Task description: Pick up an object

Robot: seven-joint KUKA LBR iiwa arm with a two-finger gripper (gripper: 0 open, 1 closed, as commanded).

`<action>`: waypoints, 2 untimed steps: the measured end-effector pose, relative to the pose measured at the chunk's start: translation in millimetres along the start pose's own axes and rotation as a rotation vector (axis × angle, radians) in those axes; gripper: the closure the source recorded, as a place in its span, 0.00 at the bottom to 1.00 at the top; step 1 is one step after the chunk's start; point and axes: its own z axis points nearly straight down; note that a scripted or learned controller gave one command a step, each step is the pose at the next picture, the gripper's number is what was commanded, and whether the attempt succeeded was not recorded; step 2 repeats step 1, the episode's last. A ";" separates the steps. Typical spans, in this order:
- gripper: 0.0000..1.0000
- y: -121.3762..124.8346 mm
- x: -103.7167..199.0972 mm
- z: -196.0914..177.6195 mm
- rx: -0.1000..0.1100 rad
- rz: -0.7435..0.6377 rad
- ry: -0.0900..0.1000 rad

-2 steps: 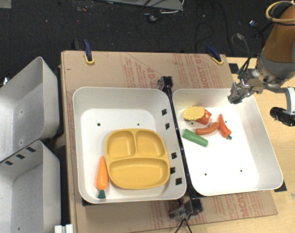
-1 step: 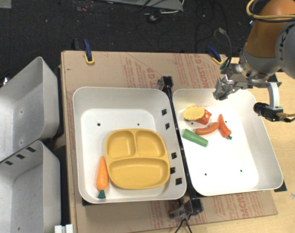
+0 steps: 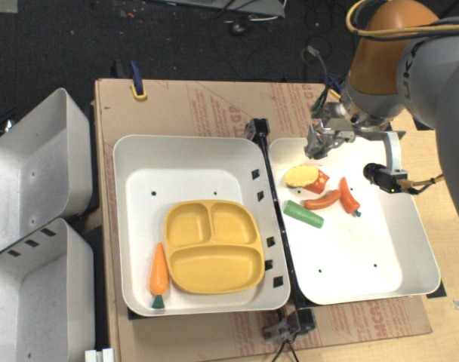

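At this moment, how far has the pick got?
Nothing is lifted yet. The hand sits over the far edge of the right bin, just above the yellow toy. The toy, sausages and green piece lie in the bin. Descent, grasp and lift remain.

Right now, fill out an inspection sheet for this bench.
Surface: brown board bearing two shallow white bins, left bin and right bin, side by side.
Job's things: in the right bin, a yellow-and-red toy, two orange-red pieces and a green piece, clustered near the far left corner.
Clutter: yellow divided tray and toy carrot in the left bin.
Grippers: gripper above the right bin's far edge, over the yellow-and-red toy; jaws too unclear to judge.
Cables: yellow cable looped round the orange band; dark leads on the floor beyond.
Surroundings: spare white bins at left, dark floor.
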 end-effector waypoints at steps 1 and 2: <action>1.00 7.7 62.4 -5.3 -0.002 -0.001 0.000; 1.00 7.7 62.4 -5.3 -0.002 -0.001 0.000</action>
